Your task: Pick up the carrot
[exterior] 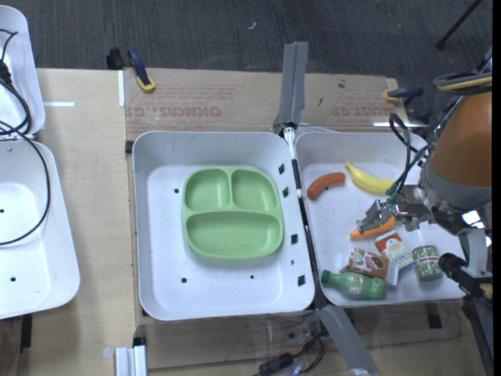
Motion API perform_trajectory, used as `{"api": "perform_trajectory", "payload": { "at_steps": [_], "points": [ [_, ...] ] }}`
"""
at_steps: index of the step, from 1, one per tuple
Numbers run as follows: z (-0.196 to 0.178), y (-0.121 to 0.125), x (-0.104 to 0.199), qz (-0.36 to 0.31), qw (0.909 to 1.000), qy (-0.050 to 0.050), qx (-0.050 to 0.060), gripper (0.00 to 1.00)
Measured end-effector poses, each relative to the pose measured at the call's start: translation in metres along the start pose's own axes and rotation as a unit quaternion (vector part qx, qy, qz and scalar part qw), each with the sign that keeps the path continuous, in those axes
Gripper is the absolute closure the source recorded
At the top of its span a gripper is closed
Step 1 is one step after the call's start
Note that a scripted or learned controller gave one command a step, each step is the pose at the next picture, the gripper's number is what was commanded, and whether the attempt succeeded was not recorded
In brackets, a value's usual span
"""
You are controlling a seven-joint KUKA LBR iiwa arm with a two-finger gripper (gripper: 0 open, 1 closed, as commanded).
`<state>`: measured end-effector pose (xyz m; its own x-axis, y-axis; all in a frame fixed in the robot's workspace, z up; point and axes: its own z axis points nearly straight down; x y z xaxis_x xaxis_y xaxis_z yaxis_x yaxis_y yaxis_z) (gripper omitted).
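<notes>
A dark grey carpeted floor point(196, 14) runs across the top of the view, behind the counter point(94, 100), whose top is pale wood partly covered by a sheet of brown cardboard point(203, 100) printed with red lettering. At the far left sits a white moulded tray point(23, 233) with black cable point(31, 178) looping over it. A blue-and-yellow clamp point(139, 70) grips the counter's back edge.

The left bin point(156, 288) holds a green divided plate point(232, 212), lying flat near the middle of the bin floor. A grey upright post point(293, 84) stands where the two bins meet.

The right bin point(325, 151) is crowded. A red sausage point(326, 184) lies near its left wall, with a yellow banana point(368, 179) just to the right of it. Below them the carrot point(374, 227) lies at a slant in the middle of the bin. The tool point(389, 211) sits directly over the carrot's upper end and touches or nearly touches it; whether its fingers are spread or closed cannot be told, nor whether the carrot is between them. Nearer the front wall lie a green bottle point(356, 283), a small carton point(394, 251) and a green-labelled can point(427, 262). The arm point(470, 143), with its orange band, comes in from the right edge.
</notes>
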<state>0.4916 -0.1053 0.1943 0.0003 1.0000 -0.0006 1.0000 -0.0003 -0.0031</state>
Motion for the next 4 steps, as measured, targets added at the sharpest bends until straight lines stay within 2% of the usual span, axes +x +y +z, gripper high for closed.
{"api": "perform_trajectory", "payload": {
  "at_steps": [1,2,3,4],
  "points": [
    [0.000,0.000,0.000,0.000,1.0000,0.000,0.000,0.00],
    [0.096,0.057,-0.037,0.017,0.9998,-0.001,-0.009,0.00],
    [0.079,0.018,-0.026,0.050,0.9987,0.001,0.000,0.00],
    [0.104,0.048,-0.069,0.112,0.9937,0.000,0.000,0.00]
  ]
}}
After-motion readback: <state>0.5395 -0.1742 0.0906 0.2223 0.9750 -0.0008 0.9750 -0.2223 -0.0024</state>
